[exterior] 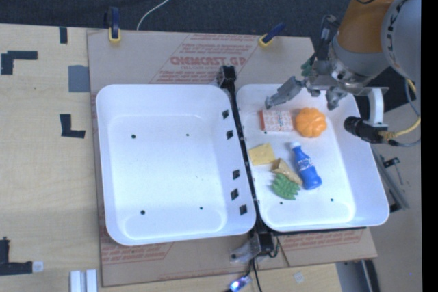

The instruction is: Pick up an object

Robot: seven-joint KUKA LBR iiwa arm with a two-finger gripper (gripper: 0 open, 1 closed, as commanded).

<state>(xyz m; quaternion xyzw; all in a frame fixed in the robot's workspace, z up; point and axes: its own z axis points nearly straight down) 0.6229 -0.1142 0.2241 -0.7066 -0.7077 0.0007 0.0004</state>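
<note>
Landmark: right bin [356,205], white, shallow.
Gripper [306,96]: over the far end of the right bin, fingers spread apart, nothing between them.
Orange fruit [310,122]: far part of the right bin, just under the gripper.
Pink-and-white packet [276,121]: beside the fruit, toward the left bin [164,161].
Yellow block [261,154]: mid bin, near the divider wall.
Blue bottle [306,166]: mid bin, lying down.
Green leafy toy [285,187]: near side of the bottle.
</note>
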